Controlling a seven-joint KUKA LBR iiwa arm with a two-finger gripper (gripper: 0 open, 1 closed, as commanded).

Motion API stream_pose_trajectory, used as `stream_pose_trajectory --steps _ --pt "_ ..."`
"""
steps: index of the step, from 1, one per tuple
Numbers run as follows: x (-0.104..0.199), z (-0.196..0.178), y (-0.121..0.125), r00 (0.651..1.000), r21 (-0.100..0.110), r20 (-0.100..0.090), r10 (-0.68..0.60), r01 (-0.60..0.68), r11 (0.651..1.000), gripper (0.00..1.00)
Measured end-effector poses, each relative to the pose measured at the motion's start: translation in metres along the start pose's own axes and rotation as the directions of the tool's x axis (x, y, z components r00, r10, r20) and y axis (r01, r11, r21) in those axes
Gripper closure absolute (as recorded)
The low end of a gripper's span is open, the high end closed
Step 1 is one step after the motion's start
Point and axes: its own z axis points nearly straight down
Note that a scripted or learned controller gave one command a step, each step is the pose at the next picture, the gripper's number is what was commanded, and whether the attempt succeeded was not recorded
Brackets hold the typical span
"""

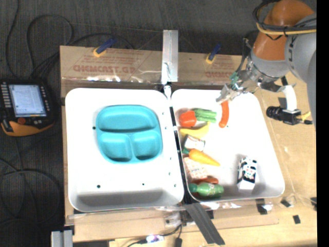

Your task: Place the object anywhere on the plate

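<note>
A blue plate (128, 118) with three compartments lies in the left white bin (82, 153). My gripper (229, 94) hangs over the back of the right bin (267, 143), far right of the plate. A slim red-orange chili pepper (223, 115) dangles upright from its fingertips, its top end pinched between them. The gripper is shut on the pepper.
Toy food is heaped along the right bin's left side: a red tomato (187, 118), a green vegetable (205, 115), a banana (198, 130), a carrot (204, 158) and a green item (208, 190). A black-and-white carton (248, 172) stands front right. A teach pendant (24, 104) lies off the bench, left.
</note>
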Motion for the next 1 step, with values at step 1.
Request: stream_pose_trajectory --steps 1 --pt "0.0556 0.0213 0.0292 0.917 -0.004 -0.002 -0.399 0.399 0.917 1.0"
